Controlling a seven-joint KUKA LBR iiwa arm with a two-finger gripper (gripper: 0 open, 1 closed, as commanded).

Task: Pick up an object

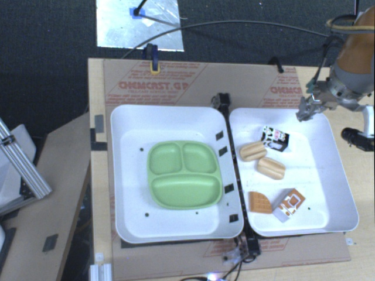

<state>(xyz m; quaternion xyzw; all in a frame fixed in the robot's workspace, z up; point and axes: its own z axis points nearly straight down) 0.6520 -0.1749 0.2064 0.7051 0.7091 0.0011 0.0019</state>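
**Claw parked at the far corner, pickings below it**

Dark carpet surrounds a bench topped with a printed board, and on that board sit two shallow white bins side by side, clipped together along their shared wall so neither can slide. The gripper (307,111) hangs over the far right corner of the right bin (334,174), above its rim and touching nothing; whether its claw is spread or pressed together I cannot tell at this size and angle, and nothing is seen between its tips.

Everything worth picking lies toward the camera and to the left of the claw. Closest is a small black-and-white carton (275,138), tilted. Just beyond it from the claw lie two tan bread rolls (253,151), near each other and roughly parallel, the second one (271,168) a little nearer the camera. Farthest from the claw, near the bin's front, are a waffle-like brown square (260,202) and an orange-and-white box (290,204), almost touching.

Well to the claw's left, the left bin (126,157) holds a green divided plate (185,174), lying flat in the middle.

Judging by the spacing, the carton is probably the easiest target: nearest, with free room around it.
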